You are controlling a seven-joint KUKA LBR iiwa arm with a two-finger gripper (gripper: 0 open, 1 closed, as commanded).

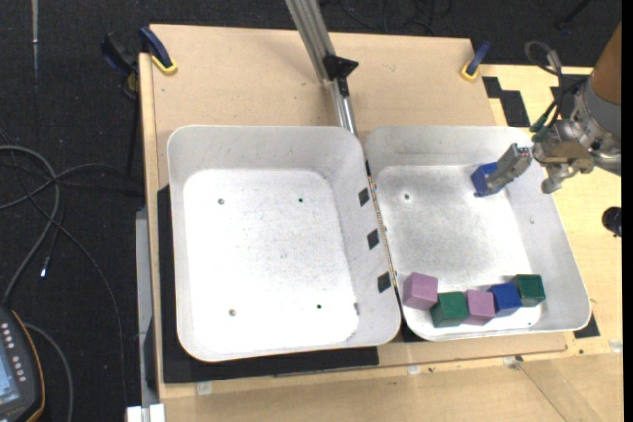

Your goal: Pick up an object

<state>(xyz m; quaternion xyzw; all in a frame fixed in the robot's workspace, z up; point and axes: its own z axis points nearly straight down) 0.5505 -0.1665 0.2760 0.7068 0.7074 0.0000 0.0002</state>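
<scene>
Small blue block (486, 178) betw gripper (499, 171) fingers, above rt bin (554, 242)

Two bins are set side by side on the tabletop (247, 84). Five blocks (473, 297) are lined along the right bin's (554, 242) front wall. A sixth block (486, 179) is placed behind them, at the tool (516, 161)

On the desk (257, 84) sit two white bins. In the right bin (465, 242), the gripper (499, 173) hangs over a blue block (484, 179) near the far wall. Five blocks (475, 299), pink, green and blue, line its near edge.
</scene>
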